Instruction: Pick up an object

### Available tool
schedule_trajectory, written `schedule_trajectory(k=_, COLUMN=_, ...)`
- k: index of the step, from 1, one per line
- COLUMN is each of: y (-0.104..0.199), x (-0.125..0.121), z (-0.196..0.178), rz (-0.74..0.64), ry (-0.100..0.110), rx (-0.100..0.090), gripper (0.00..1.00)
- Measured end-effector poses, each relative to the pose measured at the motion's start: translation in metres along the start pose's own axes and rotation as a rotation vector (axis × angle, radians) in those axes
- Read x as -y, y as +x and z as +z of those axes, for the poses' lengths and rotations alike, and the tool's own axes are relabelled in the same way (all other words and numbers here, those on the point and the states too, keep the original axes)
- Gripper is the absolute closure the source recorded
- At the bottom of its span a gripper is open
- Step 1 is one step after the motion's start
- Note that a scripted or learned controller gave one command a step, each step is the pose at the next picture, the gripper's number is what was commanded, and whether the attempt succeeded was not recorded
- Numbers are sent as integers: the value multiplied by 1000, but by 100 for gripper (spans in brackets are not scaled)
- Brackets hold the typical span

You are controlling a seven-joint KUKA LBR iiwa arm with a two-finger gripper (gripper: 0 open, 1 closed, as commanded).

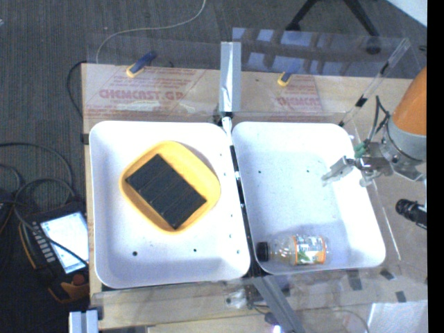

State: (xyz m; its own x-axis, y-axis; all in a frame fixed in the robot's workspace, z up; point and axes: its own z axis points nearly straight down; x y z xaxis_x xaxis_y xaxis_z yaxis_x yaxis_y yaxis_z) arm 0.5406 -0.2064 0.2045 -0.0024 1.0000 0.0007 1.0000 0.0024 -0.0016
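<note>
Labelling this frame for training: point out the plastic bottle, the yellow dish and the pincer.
plastic bottle [298,250], camera view, on its orange label.
yellow dish [208,179], camera view, on its right rim.
pincer [334,172], camera view, between its fingertips.

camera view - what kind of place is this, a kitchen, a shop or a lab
Most likely a robotics lab or test cell. A robot arm with a gripper reaches over two white bins on a bench, clear panels ring the bench, and cables and a handheld control pad lie on the carpet beside it.
</note>
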Motion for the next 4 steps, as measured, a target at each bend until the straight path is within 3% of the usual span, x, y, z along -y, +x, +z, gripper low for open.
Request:
schedule_trajectory(k=1, y=-14, x=56, z=23, rz=-687, ry=-3, rx=1, gripper=0)
schedule_trajectory(k=2, y=44, x=49, z=110, rz=-716, ry=-12, rx=10, gripper=0)
schedule_trajectory(k=3, y=-17, x=40, z=64, rz=-408, ry=-2, rx=2, gripper=0)
schedule_trajectory(k=4, y=78, x=52, z=113, rz=-399, ry=-15, rx=8, gripper=0)
